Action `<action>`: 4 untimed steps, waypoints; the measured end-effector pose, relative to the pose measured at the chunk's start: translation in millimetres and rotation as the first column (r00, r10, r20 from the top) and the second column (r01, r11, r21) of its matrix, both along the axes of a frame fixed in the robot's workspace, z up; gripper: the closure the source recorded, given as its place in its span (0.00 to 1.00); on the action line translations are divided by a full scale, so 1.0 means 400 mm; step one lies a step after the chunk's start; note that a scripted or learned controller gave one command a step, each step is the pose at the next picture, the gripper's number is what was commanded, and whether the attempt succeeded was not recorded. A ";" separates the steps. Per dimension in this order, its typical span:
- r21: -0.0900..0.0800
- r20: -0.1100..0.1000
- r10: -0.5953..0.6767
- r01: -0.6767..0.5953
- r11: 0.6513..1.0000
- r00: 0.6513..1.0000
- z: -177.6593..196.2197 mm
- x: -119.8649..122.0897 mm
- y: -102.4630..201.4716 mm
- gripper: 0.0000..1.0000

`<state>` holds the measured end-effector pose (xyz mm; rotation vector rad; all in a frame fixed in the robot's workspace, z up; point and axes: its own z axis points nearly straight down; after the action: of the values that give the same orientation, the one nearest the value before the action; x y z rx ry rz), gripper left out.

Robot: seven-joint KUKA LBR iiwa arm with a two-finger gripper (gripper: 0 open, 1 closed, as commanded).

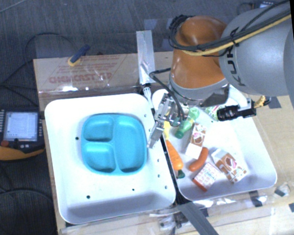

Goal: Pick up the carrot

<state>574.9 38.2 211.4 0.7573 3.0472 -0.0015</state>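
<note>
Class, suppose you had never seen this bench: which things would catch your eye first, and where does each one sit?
The bright blue divided plate stands out first, lying in the left white bin. Next comes the big grey arm with its orange band, reaching in from the right, its claw over the right bin's near-left side. Just below the claw lies the orange carrot, along the left wall of the right white bin, beside small toy foods.

A robotics lab: grey industrial arm (255,49), black handheld control pendant (16,129) and loose cables on grey carpet (72,17).
</note>
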 end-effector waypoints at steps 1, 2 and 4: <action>0.002 0.000 0.154 -0.154 0.988 0.988 -0.093 0.146 0.193 0.00; 0.001 0.002 -0.052 0.052 0.999 0.999 0.302 0.171 0.284 0.00; 0.001 -0.002 -0.114 0.114 0.993 0.993 0.060 0.118 0.492 1.00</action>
<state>622.0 235.1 235.5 0.9308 3.0008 -0.0005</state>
